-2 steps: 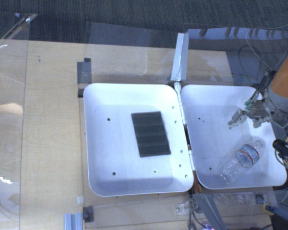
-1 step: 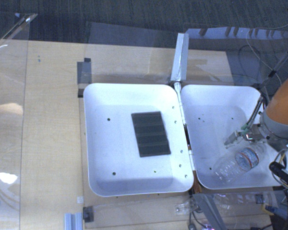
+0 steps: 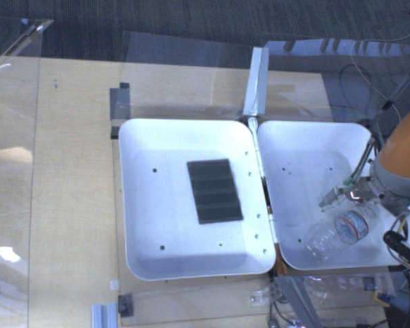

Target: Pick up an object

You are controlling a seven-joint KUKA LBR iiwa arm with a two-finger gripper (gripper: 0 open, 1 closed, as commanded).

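We see a clear plastic bottle [image 3: 336, 232] lying on its side at about five o'clock in the right bin [image 3: 297, 149]. The gripper [image 3: 342, 195] sits just above it, at the bottle's twelve o'clock. A dark ridged slab [image 3: 214, 190] lies mid-floor in the left bin [image 3: 143, 156].

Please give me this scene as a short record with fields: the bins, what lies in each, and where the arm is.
left bin: holds a dark ribbed rectangular block, lying flat near the middle
right bin: holds a clear plastic bottle, lying on its side
arm: over the right bin's right side, orange band showing
gripper: just above the bottle; grasp cannot be told
bench: light wood
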